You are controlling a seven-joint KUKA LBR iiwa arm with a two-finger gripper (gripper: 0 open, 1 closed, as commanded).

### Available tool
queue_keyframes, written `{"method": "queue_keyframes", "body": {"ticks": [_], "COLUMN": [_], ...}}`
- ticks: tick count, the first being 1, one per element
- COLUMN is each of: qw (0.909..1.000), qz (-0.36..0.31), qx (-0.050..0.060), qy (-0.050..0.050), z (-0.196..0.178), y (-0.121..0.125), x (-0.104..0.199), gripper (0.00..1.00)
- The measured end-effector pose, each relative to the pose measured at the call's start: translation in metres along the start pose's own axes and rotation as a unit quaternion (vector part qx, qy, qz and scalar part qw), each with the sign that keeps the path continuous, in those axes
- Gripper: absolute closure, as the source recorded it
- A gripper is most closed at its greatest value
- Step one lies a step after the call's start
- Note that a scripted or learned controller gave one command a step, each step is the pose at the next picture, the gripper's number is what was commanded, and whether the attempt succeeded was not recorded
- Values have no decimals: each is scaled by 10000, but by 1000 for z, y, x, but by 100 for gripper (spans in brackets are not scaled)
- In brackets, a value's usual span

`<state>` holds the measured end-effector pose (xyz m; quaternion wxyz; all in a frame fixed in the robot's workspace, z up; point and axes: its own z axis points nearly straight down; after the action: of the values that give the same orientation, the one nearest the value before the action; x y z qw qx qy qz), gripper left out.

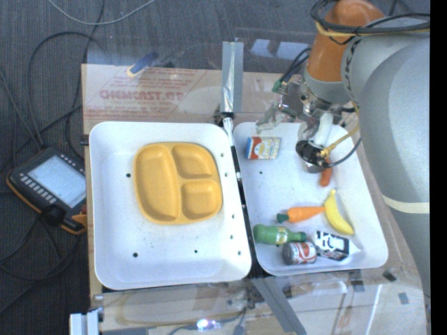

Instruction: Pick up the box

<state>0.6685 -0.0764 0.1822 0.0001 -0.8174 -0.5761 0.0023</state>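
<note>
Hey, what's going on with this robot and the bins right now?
A grey robot arm reaches in from the right, with its gripper at the far edge of the right bin. The box it should pick up lies on the bin floor just in front of the gripper, not yet lifted. A carrot, banana, green bottle and can lie nearer the camera. The left bin holds a yellow divided tray.

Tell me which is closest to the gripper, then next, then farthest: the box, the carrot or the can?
1. The box, right beside the gripper, far end of the right bin.
2. The carrot, middle of that bin.
3. The can, at its near edge.
</note>
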Motion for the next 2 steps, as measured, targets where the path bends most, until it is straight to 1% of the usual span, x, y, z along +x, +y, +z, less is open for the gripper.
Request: {"method": "queue_keyframes", "body": {"ticks": [1, 2], "qw": [9903, 10000], "qz": [-1388, -40], "qx": [-52, -67], "qy": [6, 30], "z": [94, 94], "y": [9, -62], "x": [-17, -48], "gripper": [0, 0]}}
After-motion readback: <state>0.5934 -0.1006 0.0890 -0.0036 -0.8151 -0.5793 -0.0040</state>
